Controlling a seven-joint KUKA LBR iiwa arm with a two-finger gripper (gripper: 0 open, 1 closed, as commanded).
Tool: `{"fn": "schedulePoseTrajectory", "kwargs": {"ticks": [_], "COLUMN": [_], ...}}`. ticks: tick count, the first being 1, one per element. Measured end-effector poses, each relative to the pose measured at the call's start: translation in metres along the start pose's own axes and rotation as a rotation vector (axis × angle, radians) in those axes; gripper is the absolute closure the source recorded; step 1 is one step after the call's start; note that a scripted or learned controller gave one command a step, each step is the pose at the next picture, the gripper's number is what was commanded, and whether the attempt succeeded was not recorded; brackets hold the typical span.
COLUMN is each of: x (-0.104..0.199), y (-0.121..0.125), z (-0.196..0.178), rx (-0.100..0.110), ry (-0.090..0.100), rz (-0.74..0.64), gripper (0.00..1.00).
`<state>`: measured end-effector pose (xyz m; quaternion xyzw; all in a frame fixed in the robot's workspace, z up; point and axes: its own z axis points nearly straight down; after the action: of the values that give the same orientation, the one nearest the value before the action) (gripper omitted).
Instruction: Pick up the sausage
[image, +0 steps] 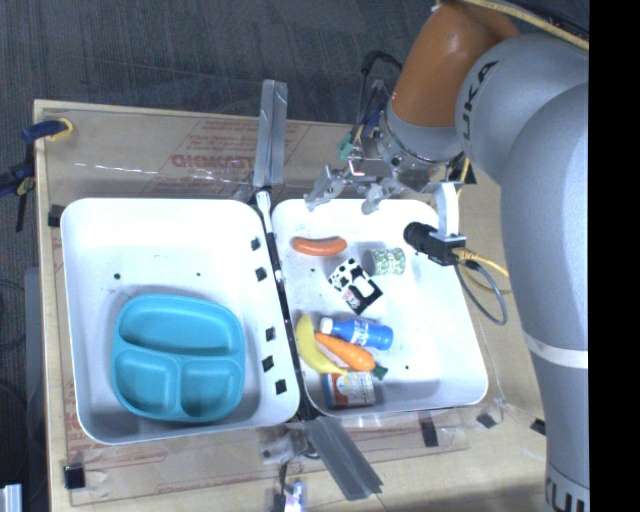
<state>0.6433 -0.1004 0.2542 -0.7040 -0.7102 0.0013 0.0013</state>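
Note:
The sausage (319, 245), short and orange-red, lies flat near the back left of the right bin (455, 330). My gripper (345, 197) hangs above the bin's back rim, just behind and slightly right of the sausage. Its two grey fingers (320, 191) are spread apart with nothing between them. The sausage lies free of them.
In the right bin also lie a black-and-white cube (354, 283), a small green-white item (389, 262), a blue-and-white bottle (358, 331), a carrot (345, 352), a banana (310, 348) and a can (352, 389). The left bin (150, 230) holds a blue divided tray (180, 357).

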Motion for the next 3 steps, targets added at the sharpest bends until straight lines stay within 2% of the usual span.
{"fn": "schedulePoseTrajectory", "kwargs": {"ticks": [1,2,3], "x": [-0.025,-0.051,-0.052], "y": [0.004,0.011,0.012], "z": [0.095,0.154,0.142], "rx": [-0.001,-0.015,-0.016], "ry": [0.0,-0.005,-0.006], "rz": [-0.164,-0.169,-0.173], "gripper": [0.0,0.0,1.0]}}
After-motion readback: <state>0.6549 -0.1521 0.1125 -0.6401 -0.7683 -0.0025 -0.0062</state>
